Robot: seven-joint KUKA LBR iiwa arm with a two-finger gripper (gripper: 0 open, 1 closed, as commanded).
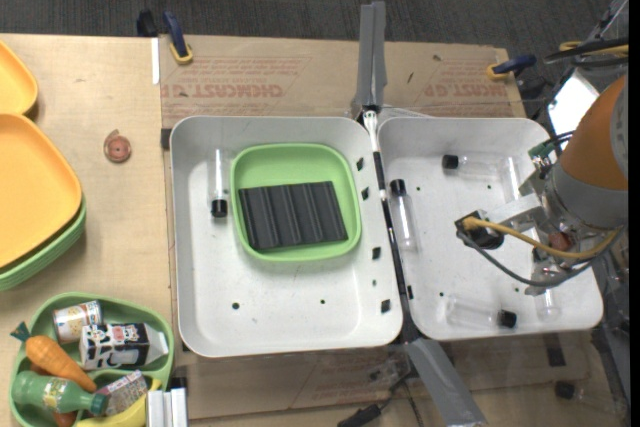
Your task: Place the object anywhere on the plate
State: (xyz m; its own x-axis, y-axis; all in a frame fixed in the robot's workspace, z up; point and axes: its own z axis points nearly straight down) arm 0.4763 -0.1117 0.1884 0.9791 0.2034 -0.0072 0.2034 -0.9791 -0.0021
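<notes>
On the wooden bench (110,245), stacked yellow and green plates (30,205) sit at the left edge. Below them a green bowl (90,365) holds a toy carrot (55,358), small cans and bottles. A small pink disc (118,148) lies nearby.

The grey arm (598,177) reaches in from the right, its orange band (606,140) uppermost and the wrist angled down and to the left. Yellow and black cables loop out from the wrist. The claw (548,267) hangs low beneath it.
</notes>
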